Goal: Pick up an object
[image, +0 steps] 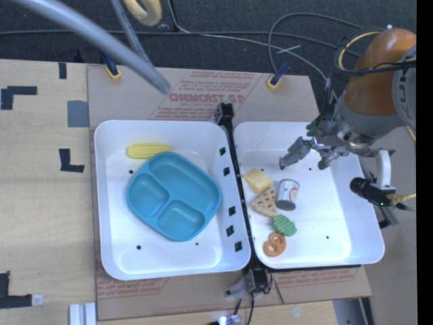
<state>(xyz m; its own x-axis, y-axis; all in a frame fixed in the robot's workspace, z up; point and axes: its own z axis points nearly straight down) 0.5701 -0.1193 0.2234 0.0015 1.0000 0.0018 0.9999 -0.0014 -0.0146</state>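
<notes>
Hovering above the right bin (352, 242), the end effector (312, 158) gapes wide; grips nothing.

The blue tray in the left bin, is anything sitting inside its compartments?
The blue tray holds nothing in its three compartments. A yellow corn cob lies beside its upper edge in the left bin. Whatever is under the tray is covered.
</notes>
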